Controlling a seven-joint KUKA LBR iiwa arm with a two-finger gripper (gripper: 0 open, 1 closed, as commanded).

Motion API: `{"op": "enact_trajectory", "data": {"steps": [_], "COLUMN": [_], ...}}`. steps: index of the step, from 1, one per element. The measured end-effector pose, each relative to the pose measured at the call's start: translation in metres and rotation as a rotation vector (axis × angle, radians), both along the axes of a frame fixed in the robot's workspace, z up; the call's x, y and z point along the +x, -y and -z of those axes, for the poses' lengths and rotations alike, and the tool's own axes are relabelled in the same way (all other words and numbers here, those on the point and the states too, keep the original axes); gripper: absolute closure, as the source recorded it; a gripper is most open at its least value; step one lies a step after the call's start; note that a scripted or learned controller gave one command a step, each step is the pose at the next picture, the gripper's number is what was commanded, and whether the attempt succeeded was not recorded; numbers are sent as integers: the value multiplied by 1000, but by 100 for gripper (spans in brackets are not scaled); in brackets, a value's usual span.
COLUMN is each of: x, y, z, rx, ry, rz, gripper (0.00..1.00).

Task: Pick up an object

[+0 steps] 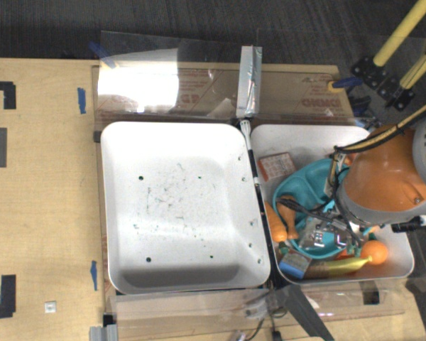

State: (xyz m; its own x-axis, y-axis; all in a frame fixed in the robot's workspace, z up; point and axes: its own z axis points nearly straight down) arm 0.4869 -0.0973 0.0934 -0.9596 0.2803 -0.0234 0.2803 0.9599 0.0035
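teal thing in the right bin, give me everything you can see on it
The teal object looks soft and crumpled, like cloth or thin plastic, with folds rather than a fixed shape. It lies in the middle of the right bin, below a small reddish packet and beside an orange piece on its left. The arm's hand and cables sit over its lower right part, hiding it there.

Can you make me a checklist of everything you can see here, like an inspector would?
Surface: bench bearing two white bins, left bin and right bin, side by side.
Job's things: teal object, orange ball, yellow piece, small reddish card, all in the right bin.
Clutter: blue tape bits on the bench.
Grippers: gripper low among the right bin's things; grasp unclear.
Cables: black cable along the arm.
Surroundings: dark floor, yellow poles.
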Motion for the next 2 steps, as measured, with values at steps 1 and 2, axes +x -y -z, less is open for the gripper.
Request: {"op": "enact_trajectory", "data": {"steps": [1,2], "x": [4,1], "y": [0,2], "z": [0,0], "rx": [0,0], "ry": [-5,4], "rz": [9,7], "gripper": [100,100]}}
